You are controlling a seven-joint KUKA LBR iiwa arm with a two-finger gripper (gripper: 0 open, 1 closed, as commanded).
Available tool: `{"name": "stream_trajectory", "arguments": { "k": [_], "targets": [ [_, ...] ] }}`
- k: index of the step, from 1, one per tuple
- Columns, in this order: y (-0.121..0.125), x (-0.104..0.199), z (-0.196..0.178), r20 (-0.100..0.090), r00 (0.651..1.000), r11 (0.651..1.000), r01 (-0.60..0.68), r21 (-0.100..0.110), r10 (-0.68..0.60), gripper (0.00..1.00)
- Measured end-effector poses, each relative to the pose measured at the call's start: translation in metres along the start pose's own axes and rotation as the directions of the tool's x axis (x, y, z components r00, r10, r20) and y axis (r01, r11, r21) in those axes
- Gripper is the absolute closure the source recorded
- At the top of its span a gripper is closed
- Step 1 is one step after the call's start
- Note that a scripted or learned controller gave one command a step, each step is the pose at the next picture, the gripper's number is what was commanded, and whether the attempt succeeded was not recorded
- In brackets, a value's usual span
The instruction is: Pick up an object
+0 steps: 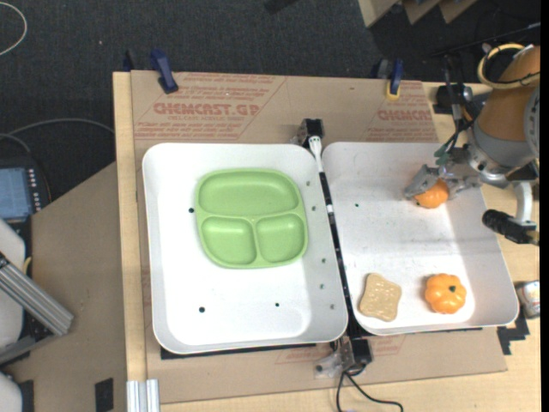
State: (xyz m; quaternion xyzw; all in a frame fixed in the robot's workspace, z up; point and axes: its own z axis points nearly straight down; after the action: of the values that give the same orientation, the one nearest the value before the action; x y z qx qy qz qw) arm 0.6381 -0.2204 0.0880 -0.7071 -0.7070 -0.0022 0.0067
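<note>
In the right bin [403,247] a small orange fruit-like object [432,198] lies near the far right side. My gripper [436,186] is down right over it, open, with one grey finger [419,184] to its left and the other on its right; the fingers straddle the object without closing on it. An orange pumpkin-shaped toy [445,293] sits near the bin's front right corner. A tan cracker-like piece [380,298] lies just left of it.
The left bin [171,299] holds a green divided plate [250,217] in its middle. The two bins meet along a dark seam [330,230]. The arm's grey body and orange band [506,110] stand over the right bin's far right edge.
</note>
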Motion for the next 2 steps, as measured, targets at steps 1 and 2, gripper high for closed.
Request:
{"name": "stream_trajectory", "arguments": {
  "k": [1,2],
  "targets": [
    [0.002,-0.002,-0.018,0.012,1.0,1.0,0.003,-0.007,-0.003,1.0],
    [0.008,0.091,0.0,0.022,1.0,1.0,0.002,0.01,-0.002,1.0]
  ]
}}
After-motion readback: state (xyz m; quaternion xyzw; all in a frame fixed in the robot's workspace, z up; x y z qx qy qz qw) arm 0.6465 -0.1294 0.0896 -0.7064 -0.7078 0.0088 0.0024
